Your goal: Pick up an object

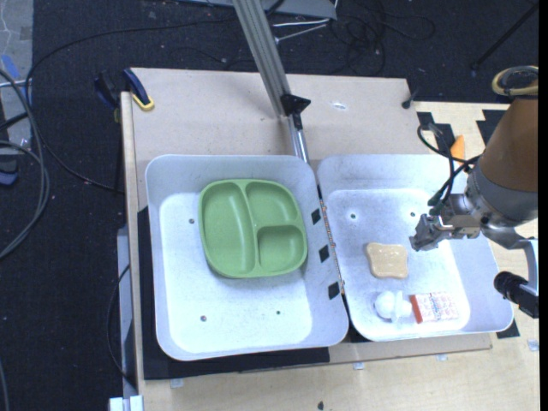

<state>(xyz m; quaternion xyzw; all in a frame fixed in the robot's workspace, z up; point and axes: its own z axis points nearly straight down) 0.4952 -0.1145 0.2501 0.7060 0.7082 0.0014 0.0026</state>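
Camera view looked down at a slant on a bench (214,101) that carried two shallow white bins side by side. The left bin (171,315) held a green divided plate (253,228), lying flat toward that bin's far half, with three compartments showing, the smallest at its near right corner. The right bin (368,178) held three small things, all gathered toward its near edge. A tan, toast-like piece (387,260) lay flat near the middle of the bin floor. Just nearer than it, close to the near edge, sat a small white rounded object (390,306), and just beside that, toward the near right corner, lay a red and white packet (435,307).

The grey arm (505,187) reached in over the right edge of the right bin, and its gripper (425,235) hung above the bin floor, just to the right of the toast-like piece and a little farther back. Nothing could be seen between the fingers; whether they were spread or closed could not be told from this angle. All three small things rested on the bin floor, apart from the gripper.
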